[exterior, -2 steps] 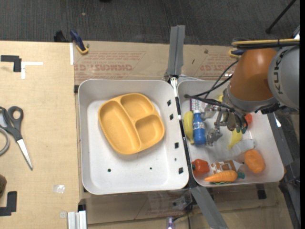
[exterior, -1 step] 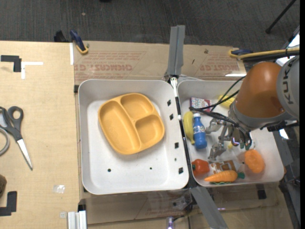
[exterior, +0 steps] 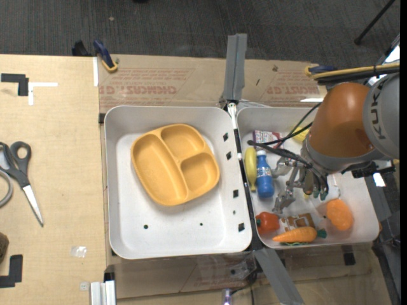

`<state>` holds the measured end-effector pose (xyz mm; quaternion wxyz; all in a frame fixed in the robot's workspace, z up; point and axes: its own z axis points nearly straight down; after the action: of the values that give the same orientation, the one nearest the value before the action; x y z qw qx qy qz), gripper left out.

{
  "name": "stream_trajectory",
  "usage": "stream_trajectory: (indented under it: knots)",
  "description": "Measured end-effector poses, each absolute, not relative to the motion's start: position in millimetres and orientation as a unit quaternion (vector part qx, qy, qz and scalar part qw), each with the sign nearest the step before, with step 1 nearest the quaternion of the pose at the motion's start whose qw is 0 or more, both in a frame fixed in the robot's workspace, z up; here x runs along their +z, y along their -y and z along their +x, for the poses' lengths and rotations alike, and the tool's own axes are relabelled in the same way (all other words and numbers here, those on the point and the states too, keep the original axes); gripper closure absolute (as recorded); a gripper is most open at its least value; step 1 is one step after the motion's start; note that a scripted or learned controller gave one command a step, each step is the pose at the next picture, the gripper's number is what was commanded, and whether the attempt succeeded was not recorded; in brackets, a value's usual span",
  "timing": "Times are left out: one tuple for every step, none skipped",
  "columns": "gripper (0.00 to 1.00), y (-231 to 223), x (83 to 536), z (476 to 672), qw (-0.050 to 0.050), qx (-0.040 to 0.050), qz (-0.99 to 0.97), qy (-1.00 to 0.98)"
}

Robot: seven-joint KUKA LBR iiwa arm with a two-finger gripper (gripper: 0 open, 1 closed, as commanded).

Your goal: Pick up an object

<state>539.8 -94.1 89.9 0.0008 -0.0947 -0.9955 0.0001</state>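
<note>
Claw (exterior: 294, 189) over rt bin (exterior: 362, 234); nr blue bottle (exterior: 264, 178)

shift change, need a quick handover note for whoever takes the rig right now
Claw: low inside the right bin, over its middle, nothing seen between its fingers.
Right bin holds: blue bottle, yellow banana-like item, orange ball, carrot, red item, small packet.
Left bin: yellow divided plate.
Done: arm has reached into the right bin.
Left: grasp one object and lift it clear.
</note>
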Motion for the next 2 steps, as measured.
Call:
stream_trajectory:
  knots:
    - [0.0, 93, 91, 551.4, 0.0, 0.0006, -0.068, 0.998]
    - [0.0, 105, 91, 642.4, 0.0, 0.0003, -0.119, 0.993]
